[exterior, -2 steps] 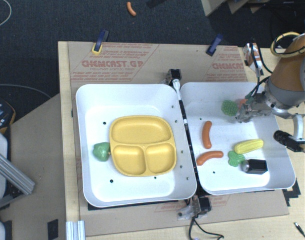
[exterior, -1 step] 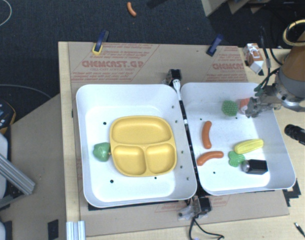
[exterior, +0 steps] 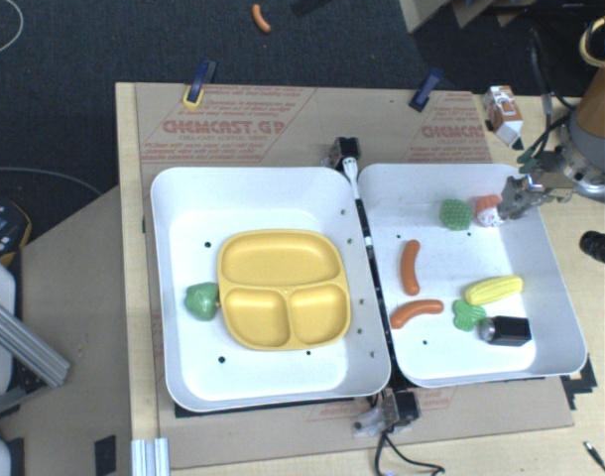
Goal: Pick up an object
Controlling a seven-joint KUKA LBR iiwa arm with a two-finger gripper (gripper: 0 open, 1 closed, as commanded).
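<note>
At the right bin's (exterior: pixel 565 310) far edge

My gripper (exterior: pixel 511 201) hovers at two o'clock, near a red-white object (exterior: pixel 487 209); my finger state I cannot tell.

Yellow tray (exterior: pixel 283 288) in left bin (exterior: pixel 174 206), tool (exterior: pixel 511 202) over right bin (exterior: pixel 555 266)

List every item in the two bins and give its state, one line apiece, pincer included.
Yellow divided tray: flat in left bin, compartments bare.
Green toy: in left bin, touching the tray's left edge.
Green ball: right bin, near pincer.
Upright sausage: lying loose.
Slanted sausage: lying loose.
Corn cob: lying on its side.
Black block: lying flat.
Pincer: low over right bin, grip unclear.
</note>
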